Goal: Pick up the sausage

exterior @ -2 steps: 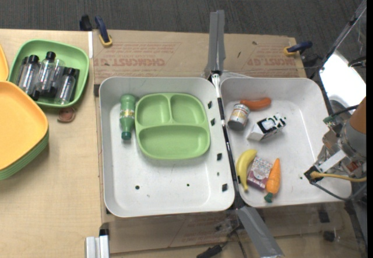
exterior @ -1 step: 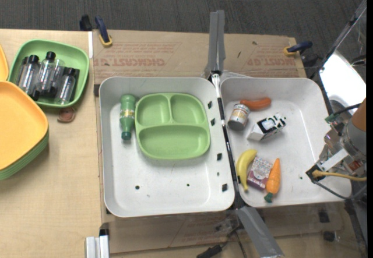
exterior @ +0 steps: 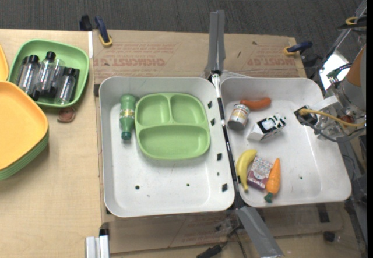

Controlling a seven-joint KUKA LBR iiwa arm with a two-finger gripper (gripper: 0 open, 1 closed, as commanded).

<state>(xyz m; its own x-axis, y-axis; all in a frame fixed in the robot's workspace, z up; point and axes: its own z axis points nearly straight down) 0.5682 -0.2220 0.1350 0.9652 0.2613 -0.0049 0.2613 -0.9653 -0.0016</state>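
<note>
The gripper (exterior: 329,126) sits over the right side of the right bin (exterior: 309,187), at about mid-depth. Whether it is open or closed cannot be determined from this view, and nothing is seen held in it. The sausage (exterior: 256,102), orange-red, lies in the far part of the right bin near the far wall. It is set roughly left to right and is well apart from the gripper. A small metal can (exterior: 238,116) stands just beside the sausage's left end, on its near side. A small black-and-white object (exterior: 271,124) rests near the sausage on its near side, between can and gripper. At the near left of the same bin a banana (exterior: 246,163), a purple packet (exterior: 260,170) and a carrot (exterior: 273,178) lie close together. The packet is between the other two. The left bin (exterior: 163,193) contains a green divided plate (exterior: 172,126), with a green bottle (exterior: 127,116) lying just beside its left edge. On the bench left of the bins, a green tray (exterior: 76,56) holds several dark-capped bottles. A stack of orange plates (exterior: 20,129) sits at the left edge of the view.
</note>
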